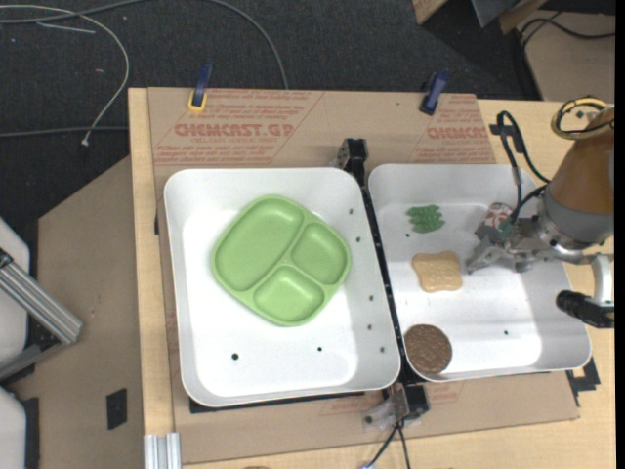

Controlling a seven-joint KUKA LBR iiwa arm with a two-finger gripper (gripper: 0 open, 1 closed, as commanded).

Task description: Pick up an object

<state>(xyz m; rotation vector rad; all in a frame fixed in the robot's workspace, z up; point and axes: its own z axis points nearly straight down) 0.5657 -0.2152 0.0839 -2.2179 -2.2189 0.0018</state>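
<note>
In the right bin (547, 350) lie three small objects: a green leafy piece (425, 219) toward the back, a tan toast-like slab (437, 272) in the middle, and a round brown disc (428, 348) against the front left rim. My gripper (478, 248) reaches in from the right, low over the bin floor. It sits just right of the tan slab and apart from it. The gripper is open, with nothing between its fingers.
The left bin (195, 340) holds a green divided plate (281, 259). A black divider (376, 262) runs between the two bins. The arm's orange band (586, 174) and cables hang over the right bin's far right side. Blue clamps (435, 93) hold the cardboard at the back.
</note>
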